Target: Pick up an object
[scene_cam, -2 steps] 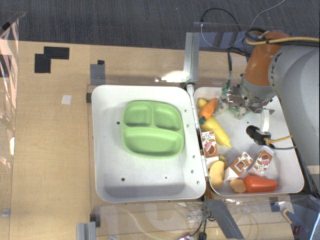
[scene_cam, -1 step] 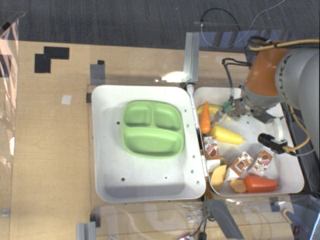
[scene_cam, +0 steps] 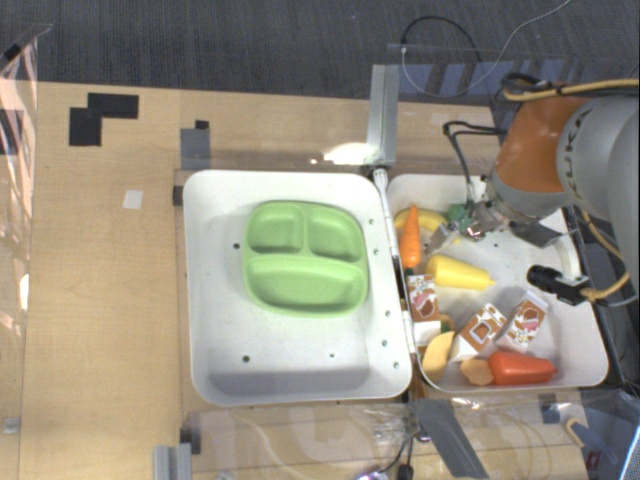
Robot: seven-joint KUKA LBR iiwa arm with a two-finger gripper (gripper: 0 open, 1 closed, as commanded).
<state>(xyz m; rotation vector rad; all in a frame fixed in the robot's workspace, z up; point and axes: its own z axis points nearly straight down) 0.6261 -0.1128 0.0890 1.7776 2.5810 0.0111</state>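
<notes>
Landmark: the green tray [scene_cam: 304, 257], a three-part plate lying in the left bin [scene_cam: 215, 368]; every place below is taken from it.
Right bin [scene_cam: 590, 363]: just beside the tray's bin on its right, the two walls touching; all the loose items lie here, so any pick has to happen in this bin.
Arm [scene_cam: 560, 153]: reaches in from the far right of the tray, bent down over the right bin's back half, likely because that corner holds the nearest items.
Gripper [scene_cam: 470, 220]: low at the back of the right bin, right of the tray's top edge; whether its fingers are spread or pressed together, I cannot tell, since the wrist and cables hide them.
Carrot [scene_cam: 410, 236]: closest item to the tray, lying along the shared wall.
Banana [scene_cam: 428, 219]: just beyond the carrot, partly under the gripper; probably the target, as a judgement.
Yellow corn [scene_cam: 458, 273]: right of the tray's middle.
Small cartons [scene_cam: 505, 325]: right of the tray's lower edge, clustered.
Red pepper [scene_cam: 520, 368]: farthest front, well apart from the gripper.
Held: nothing visibly gripped.
</notes>
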